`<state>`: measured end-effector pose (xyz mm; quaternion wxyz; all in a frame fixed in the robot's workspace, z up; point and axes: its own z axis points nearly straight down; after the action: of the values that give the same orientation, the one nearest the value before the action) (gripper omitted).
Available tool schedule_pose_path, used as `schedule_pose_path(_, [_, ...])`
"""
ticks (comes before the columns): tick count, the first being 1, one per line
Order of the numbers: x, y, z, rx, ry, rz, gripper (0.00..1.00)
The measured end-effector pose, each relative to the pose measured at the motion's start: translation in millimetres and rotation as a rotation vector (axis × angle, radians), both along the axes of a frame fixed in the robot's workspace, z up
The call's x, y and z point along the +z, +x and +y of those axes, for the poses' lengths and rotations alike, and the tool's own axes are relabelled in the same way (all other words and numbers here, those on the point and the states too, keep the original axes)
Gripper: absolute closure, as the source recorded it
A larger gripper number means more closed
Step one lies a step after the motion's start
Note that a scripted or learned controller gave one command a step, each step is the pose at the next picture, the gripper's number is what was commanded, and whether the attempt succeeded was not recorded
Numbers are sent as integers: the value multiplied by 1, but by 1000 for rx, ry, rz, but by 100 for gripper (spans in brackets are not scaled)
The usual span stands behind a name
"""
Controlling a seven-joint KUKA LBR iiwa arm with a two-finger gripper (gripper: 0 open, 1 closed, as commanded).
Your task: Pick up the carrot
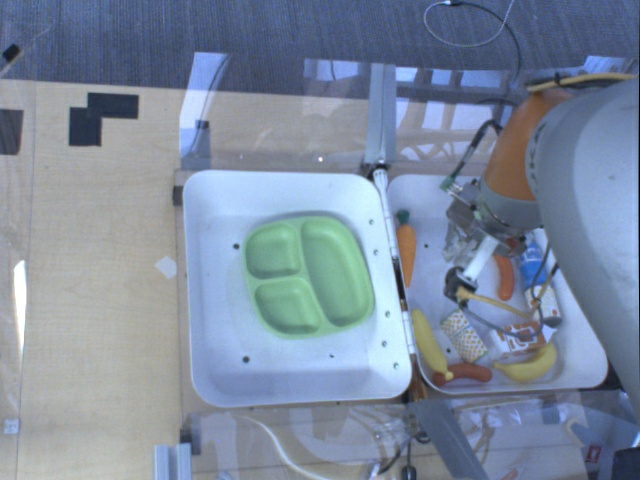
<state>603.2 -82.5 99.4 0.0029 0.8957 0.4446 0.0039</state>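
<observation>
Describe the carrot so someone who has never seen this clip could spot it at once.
Find the right-hand white bin, next to the one holding the green divided plate. The carrot lies along the right-hand bin's left wall, in the far half. It is an orange taper with a green top, unlike the yellow banana nearer the camera by the same wall.

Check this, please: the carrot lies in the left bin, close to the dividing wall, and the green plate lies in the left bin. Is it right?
No. The camera view shows the carrot in the right bin, close to the dividing wall. The green plate does lie in the left bin.
</observation>
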Motion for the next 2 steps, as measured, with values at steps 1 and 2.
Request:
schedule_pose_path(1, [-11,32,-16,-291,4,3,100])
schedule_pose_path(2, [85,-7,35,-20,1,9,100])
